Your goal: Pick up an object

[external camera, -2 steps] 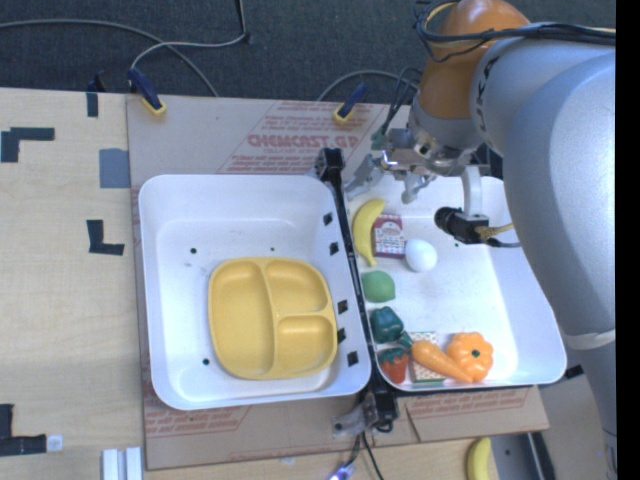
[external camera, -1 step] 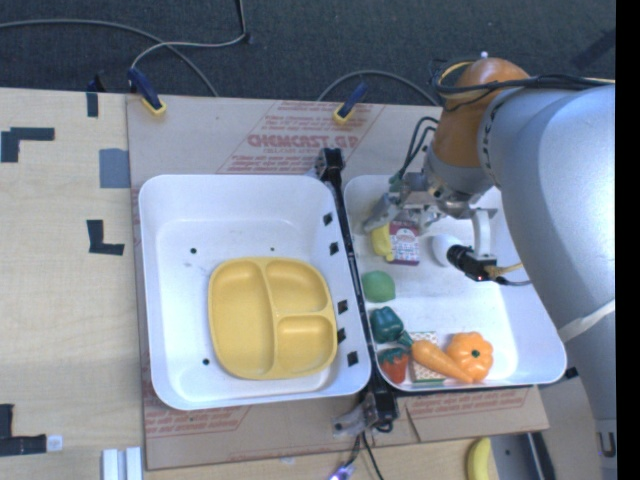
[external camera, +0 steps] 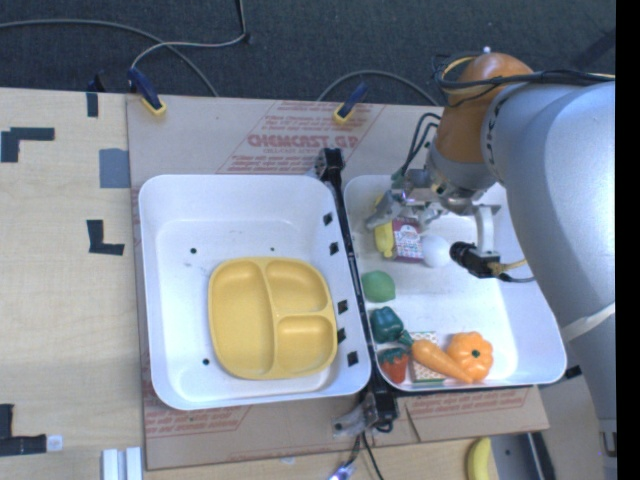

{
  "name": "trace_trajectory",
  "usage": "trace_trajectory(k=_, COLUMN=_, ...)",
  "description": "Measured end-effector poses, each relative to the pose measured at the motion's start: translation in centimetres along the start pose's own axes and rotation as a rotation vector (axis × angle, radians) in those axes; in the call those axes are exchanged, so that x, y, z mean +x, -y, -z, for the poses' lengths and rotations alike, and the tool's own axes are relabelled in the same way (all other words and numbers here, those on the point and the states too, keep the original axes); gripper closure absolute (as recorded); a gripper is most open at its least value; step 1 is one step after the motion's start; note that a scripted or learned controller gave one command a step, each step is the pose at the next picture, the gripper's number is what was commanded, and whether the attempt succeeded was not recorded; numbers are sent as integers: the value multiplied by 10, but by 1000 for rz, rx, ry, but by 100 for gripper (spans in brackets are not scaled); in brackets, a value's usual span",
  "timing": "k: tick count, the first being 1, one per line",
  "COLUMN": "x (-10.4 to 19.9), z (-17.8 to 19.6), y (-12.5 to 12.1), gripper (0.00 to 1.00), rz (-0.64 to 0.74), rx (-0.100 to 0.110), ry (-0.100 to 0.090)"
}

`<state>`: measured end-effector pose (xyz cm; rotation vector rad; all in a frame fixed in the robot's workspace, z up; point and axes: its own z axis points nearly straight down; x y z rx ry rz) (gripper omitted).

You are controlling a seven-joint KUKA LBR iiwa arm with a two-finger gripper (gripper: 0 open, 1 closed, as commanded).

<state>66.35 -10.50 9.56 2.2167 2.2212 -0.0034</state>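
Item: small red-labelled carton, right bin, upper half, just beneath the gripper; a yellow piece and a white ball touch its 2 sides. Judged light, stiff-walled, crushable; take it across the flat faces. Jaws: state cannot be told. Room: tight beside the carton, open below it toward the green ball; bin divider close on its far side.

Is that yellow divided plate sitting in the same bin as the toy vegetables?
No, the yellow plate lies in the left bin; the vegetables are in the right bin.
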Motion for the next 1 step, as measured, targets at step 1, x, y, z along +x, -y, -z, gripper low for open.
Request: trace_trajectory(k=1, x=59, z=89, y=104, gripper=100, rz=0, rx=1, ry=-4)
